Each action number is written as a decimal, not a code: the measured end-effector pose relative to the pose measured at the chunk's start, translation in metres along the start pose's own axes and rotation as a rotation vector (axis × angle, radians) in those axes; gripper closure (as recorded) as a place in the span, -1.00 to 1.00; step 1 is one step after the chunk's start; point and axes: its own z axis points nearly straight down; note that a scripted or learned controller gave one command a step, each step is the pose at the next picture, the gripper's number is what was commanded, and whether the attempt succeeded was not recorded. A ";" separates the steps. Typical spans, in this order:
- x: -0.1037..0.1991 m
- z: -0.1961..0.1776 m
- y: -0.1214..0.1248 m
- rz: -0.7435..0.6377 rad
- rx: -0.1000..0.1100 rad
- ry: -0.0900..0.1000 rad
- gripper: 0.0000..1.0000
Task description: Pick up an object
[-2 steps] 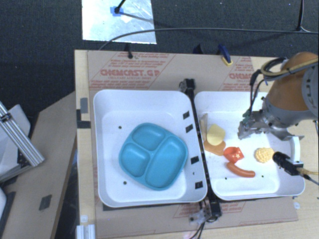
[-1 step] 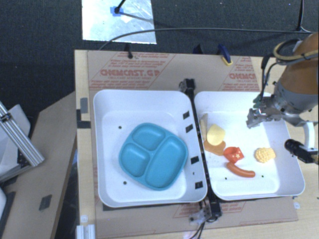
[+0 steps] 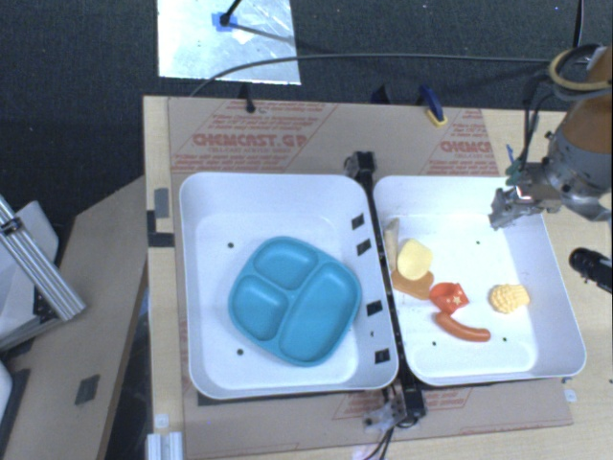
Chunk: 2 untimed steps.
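Observation:
In the right bin [image 3: 536,353] lie a pale yellow rounded piece [image 3: 415,256] on an orange-tan slice [image 3: 410,282], a red pepper-like piece [image 3: 448,296], a reddish sausage [image 3: 464,330] and a yellow corn piece [image 3: 509,298]. My gripper [image 3: 506,209] hangs over the bin's upper right corner, above and to the right of the food pieces, well apart from them. Nothing shows between its tips. A blue divided plate [image 3: 293,299] rests in the left bin [image 3: 206,257].
A black clip strip [image 3: 369,247] runs along the seam between the two bins. Cardboard sheeting [image 3: 259,137] lies under both. A silver foil sheet [image 3: 226,27] sits at the back left, with cables crossing behind the bins.

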 end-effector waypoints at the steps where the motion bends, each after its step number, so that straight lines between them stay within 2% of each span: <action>1: 0.063 0.008 0.013 -0.005 0.004 0.003 1.00; 2: 0.112 0.021 0.027 -0.005 0.006 0.003 1.00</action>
